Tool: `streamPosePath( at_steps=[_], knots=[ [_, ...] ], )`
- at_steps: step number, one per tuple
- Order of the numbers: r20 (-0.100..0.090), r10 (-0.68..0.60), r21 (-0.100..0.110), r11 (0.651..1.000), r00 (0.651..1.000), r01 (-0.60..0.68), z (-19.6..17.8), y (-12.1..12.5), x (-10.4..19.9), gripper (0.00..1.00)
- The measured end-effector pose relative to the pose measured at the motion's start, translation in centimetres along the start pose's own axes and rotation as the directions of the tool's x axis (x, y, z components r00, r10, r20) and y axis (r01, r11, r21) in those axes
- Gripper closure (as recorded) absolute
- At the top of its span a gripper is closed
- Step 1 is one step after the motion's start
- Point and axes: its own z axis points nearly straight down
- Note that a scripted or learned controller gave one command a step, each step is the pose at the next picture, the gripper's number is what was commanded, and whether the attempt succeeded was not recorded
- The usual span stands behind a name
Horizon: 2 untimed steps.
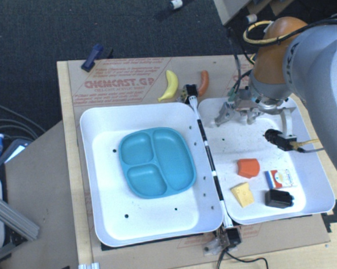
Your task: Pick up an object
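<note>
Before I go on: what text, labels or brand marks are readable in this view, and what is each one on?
"CHEMCAST G P" in red print, on the brown protective paper covering the bench board; the last letters are uncertain.
Smaller red lines above and below it on the same paper: too blurred to read.
Small red, white and blue carton in the right white bin: printing shows, too small to read.

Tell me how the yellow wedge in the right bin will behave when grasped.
The yellow wedge looks like a small solid block, so probably stiff and light. It lies flat, so it is unlikely to roll. Its tapered sides might slip between fingers.
</note>
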Motion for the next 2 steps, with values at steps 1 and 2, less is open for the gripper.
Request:
streamPosePath(
  at_steps=[1, 2],
  knots=[
    [-0.002, 0.002, 0.007, 1.000, 1.000, -0.002, 1.1, -2.4, 0.9, 0.00],
    [-0.002, 0.003, 0.005, 1.000, 1.000, -0.003, 0.0, -2.3, 0.9, 1.00]
  ],
)
